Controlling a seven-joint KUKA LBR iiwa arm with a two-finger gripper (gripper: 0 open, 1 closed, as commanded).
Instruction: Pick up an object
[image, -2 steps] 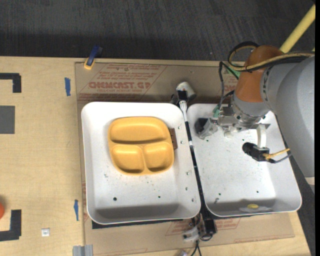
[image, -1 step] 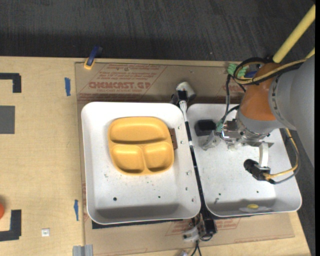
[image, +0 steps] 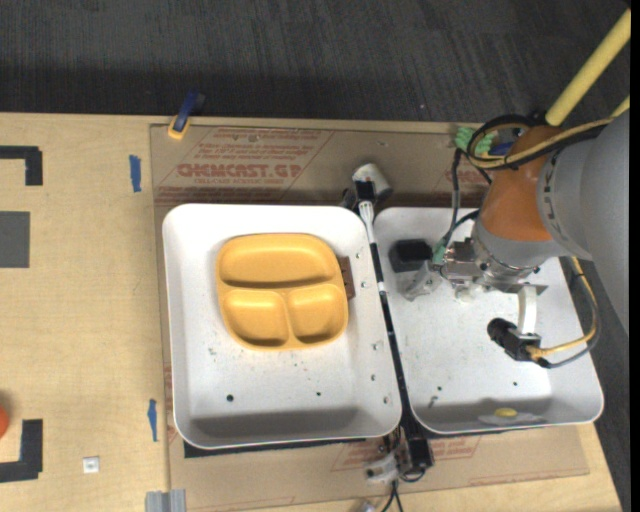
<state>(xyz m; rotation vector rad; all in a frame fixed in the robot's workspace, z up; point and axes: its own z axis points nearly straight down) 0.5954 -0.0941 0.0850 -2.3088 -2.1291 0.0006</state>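
Observation:
A yellow plate (image: 283, 290) with three compartments lies upright in the left bin (image: 190, 330), toward its back and middle. In the right bin (image: 470, 390) a small flat yellow piece (image: 507, 411) rests near the front wall. My gripper (image: 413, 272) is low in the right bin's back left corner, close to the wall shared by the two bins. The grey arm with its orange band (image: 515, 205) reaches in from the right above it. I see nothing held at the gripper.
A black cable with a plug (image: 512, 340) loops off the wrist over the right bin's middle. A small black-and-white fixture (image: 368, 182) stands behind the bins' shared wall. Both bins sit on a cardboard sheet (image: 240, 165). A yellow rod (image: 590, 70) slants across the upper right.

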